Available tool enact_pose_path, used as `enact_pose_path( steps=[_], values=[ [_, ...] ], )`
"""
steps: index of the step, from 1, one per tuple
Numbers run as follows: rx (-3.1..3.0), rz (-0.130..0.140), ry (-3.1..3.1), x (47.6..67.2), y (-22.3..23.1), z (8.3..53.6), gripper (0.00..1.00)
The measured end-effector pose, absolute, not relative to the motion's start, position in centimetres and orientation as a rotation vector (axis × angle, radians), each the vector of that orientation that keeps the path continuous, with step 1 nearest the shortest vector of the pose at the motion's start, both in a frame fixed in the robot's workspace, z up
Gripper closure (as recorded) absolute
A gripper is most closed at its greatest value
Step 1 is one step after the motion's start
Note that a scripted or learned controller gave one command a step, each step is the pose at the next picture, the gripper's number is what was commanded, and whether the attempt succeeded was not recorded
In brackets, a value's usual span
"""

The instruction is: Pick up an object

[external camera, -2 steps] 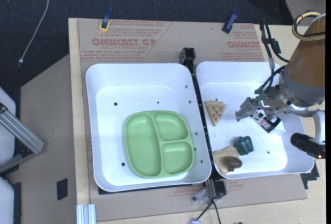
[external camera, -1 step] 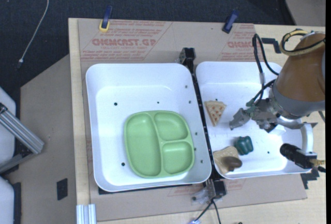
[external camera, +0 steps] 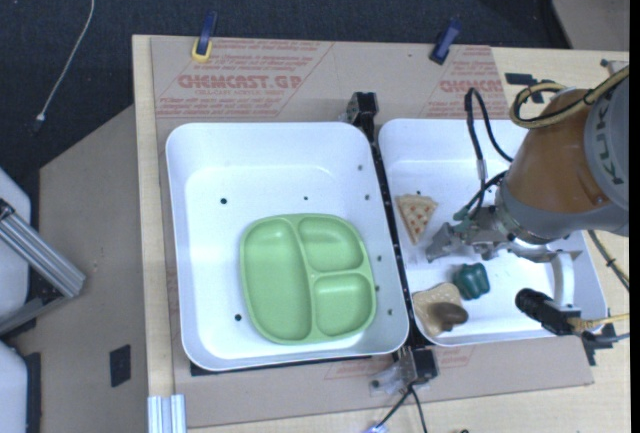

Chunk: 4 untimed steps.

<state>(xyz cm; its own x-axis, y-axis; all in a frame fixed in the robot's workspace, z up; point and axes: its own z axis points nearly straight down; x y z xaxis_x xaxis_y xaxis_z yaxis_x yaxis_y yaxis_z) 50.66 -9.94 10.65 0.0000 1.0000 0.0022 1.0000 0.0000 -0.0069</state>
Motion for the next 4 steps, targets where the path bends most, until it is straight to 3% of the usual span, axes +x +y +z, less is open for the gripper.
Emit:
enact_pose_path(
  steps=[1,3,4],
  values=[
    [-2.223,0.0,-2.22,50.8,-10.0,12.0,1.0],
    [-2.225,-0.006,-2.227,51.8,-10.0,21.6,1.0],
    [-2.215,-0.005,-2.23,52.8,-4.4,22.5,1.0]
  ],
)
